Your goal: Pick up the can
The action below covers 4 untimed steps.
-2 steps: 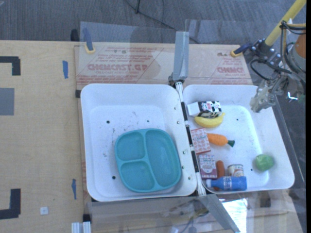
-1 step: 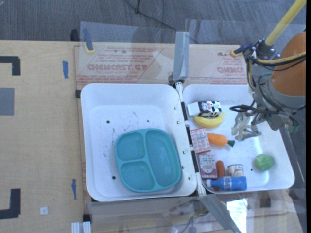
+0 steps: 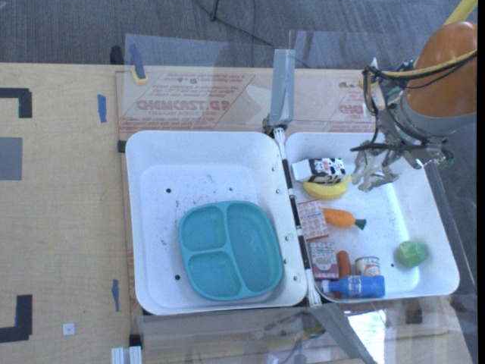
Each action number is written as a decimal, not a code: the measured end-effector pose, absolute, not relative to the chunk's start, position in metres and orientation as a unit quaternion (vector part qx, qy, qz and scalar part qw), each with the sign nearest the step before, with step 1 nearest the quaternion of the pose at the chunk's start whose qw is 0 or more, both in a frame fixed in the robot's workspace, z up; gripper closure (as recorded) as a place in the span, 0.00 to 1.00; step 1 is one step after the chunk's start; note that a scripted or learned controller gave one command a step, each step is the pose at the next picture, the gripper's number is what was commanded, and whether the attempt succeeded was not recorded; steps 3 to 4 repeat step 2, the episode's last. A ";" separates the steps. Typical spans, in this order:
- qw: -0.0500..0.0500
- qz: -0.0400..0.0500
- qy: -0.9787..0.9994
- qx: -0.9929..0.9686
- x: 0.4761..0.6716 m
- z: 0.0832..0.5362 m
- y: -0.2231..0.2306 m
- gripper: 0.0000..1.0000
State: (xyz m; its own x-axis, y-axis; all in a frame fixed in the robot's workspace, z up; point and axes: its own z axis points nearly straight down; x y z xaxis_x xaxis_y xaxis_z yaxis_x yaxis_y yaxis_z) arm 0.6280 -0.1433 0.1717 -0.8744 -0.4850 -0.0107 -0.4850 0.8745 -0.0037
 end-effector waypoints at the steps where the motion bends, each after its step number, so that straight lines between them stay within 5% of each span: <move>1: 0.006 0.000 0.968 -0.250 0.628 0.172 -0.144 0.00; 2: 0.005 -0.002 0.972 -0.235 0.549 0.089 -0.192 0.00; 4: 0.005 -0.002 0.972 -0.235 0.549 0.089 -0.192 0.00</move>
